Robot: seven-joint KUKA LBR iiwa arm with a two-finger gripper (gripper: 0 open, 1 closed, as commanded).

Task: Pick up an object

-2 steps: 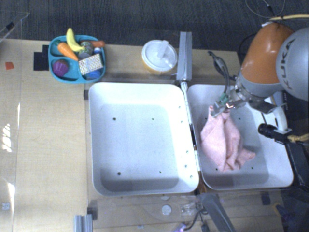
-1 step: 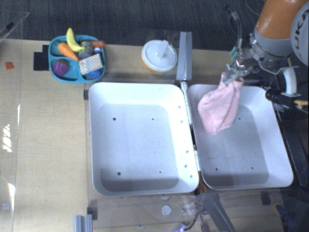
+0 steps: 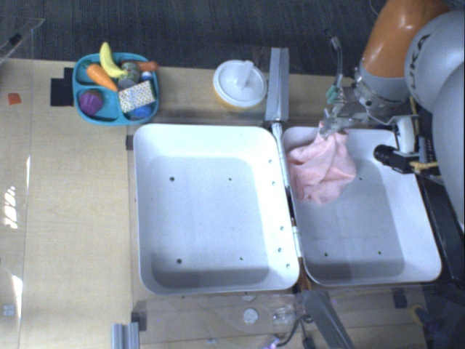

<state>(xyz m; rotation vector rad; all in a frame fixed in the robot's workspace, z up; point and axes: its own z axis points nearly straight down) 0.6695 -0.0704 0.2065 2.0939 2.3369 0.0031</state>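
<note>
Pink cloth hangs bunched in the upper left of the right bin, its top corner pinched between the fingers of the gripper at the frame's upper right. The left bin lies beside it. On the desk, upper left, sits a blue tray of toy food, a white lidded bowl nearby.

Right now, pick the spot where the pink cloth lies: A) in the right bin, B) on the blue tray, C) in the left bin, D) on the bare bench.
A: the pink cloth lies crumpled in the right bin, against its left wall.
</note>
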